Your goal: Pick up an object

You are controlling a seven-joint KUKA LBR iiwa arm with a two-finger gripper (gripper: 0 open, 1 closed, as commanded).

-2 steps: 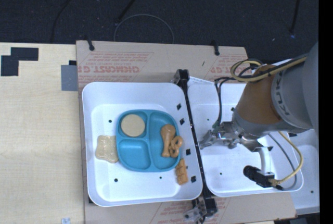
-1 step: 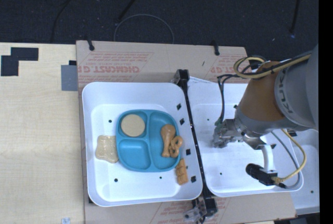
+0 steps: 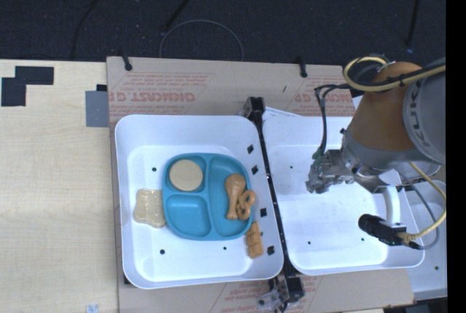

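**Arm poised in right bin, food lies across the divider**

The pincer (image 3: 318, 179) hangs low in the right bin (image 3: 328, 246); how far it is open cannot be told, and nothing shows in its grasp. The grey arm (image 3: 386, 126) slants in from behind it. Beyond the black divider (image 3: 268, 188), a blue sectioned plate (image 3: 196, 220) carries a round cracker (image 3: 185, 175) and a pretzel-like pastry (image 3: 239, 196), long axis running near-to-far.

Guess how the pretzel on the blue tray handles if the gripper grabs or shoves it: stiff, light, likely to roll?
The pretzel looks like a moulded toy, so probably stiff and light. Its looped, flattish shape suggests it would slide, not roll. It lies against the drumstick-like piece in the blue tray, so a push would likely shift both.
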